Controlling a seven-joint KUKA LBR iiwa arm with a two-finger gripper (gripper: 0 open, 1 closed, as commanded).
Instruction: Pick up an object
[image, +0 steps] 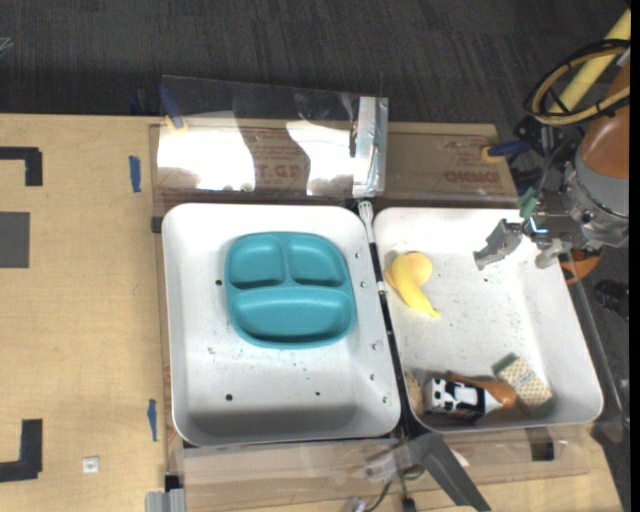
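Observation:
In the right bin a yellow banana-shaped toy lies near the left wall. A black-and-white patterned object rests at the front wall, with an orange piece and a small checkered block beside it. My gripper hangs over the bin's back right part, open, with nothing between its grey fingers. It is well to the right of the yellow toy and far behind the front items.
The left bin holds a teal divided plate. A clear plastic sheet and a taped cardboard strip stand behind the bins. Yellow and black cables loop at the upper right by the arm.

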